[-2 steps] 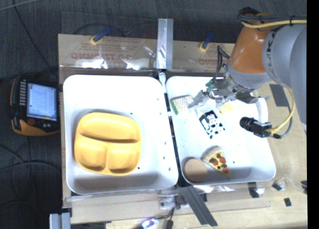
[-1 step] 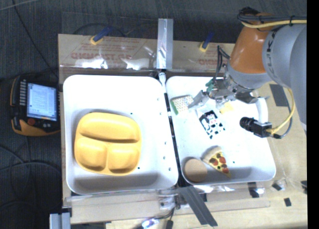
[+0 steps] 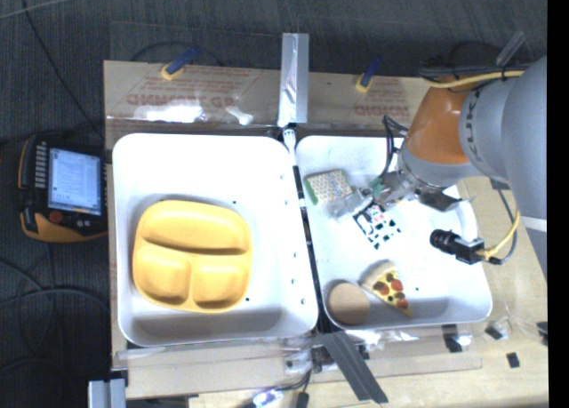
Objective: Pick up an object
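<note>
In the right bin (image 3: 471, 300) lie a green-and-white textured pad (image 3: 326, 186) at the upper left, a toy pizza slice (image 3: 389, 288) near the front, and a brown rounded object (image 3: 348, 302) in the front left corner. A small white piece with black and teal marks (image 3: 377, 225) lies in the middle of that bin. My gripper (image 3: 363, 201) reaches down from the grey arm with its orange band (image 3: 439, 127). It sits just right of the pad and right above the marked piece. Nothing is visibly held.
A yellow divided plate (image 3: 190, 252) lies in the left bin (image 3: 133, 153). A black cable connector (image 3: 455, 244) hangs over the right bin's right side. A handheld pendant (image 3: 62, 188) rests left of the bench.
</note>
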Available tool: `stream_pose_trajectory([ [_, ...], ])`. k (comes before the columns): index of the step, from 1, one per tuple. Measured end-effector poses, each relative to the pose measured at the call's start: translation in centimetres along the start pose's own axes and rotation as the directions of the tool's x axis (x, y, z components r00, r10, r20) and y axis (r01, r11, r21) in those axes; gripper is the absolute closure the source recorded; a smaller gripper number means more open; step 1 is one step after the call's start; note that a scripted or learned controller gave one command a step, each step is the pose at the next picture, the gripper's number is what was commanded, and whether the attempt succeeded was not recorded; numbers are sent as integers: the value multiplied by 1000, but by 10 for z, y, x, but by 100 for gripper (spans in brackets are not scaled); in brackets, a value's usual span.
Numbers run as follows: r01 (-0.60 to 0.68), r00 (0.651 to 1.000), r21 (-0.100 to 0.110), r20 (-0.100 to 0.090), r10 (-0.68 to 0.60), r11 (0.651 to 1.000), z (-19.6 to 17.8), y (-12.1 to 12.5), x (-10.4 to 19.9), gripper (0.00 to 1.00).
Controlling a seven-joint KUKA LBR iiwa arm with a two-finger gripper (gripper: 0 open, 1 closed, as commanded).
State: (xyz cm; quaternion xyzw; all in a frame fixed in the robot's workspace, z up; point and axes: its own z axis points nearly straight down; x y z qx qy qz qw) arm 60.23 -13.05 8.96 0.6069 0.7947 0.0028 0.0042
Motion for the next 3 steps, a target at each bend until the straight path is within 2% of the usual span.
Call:
stream_pose_trajectory([
  [1,-145,989,15,-4,145,989,-28,-4,17,0],
  [2,-142,990,21,-7,143,990,-34,-4,18,100],
  [3,-302,953,14,3,302,953,-147,12,71,100],
])
